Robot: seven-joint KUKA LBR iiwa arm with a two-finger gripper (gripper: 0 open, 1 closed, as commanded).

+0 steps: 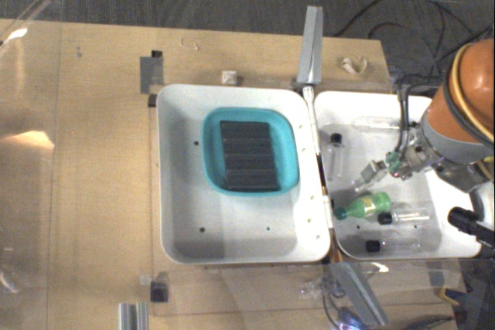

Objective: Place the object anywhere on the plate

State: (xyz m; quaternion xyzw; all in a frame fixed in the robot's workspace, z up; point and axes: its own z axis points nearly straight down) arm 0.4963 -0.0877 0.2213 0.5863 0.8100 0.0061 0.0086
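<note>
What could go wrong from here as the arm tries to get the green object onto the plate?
The gripper sits above and apart from the green object, so a grasp may miss. The object lies close to the bin wall, leaving little room for a finger. The teal plate is in the other bin, so a weak hold could drop it crossing the divider.

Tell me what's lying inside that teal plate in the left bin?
A dark ribbed rectangular insert covers most of the teal square plate in the left white bin. Whatever lies beneath the insert is hidden.
</note>
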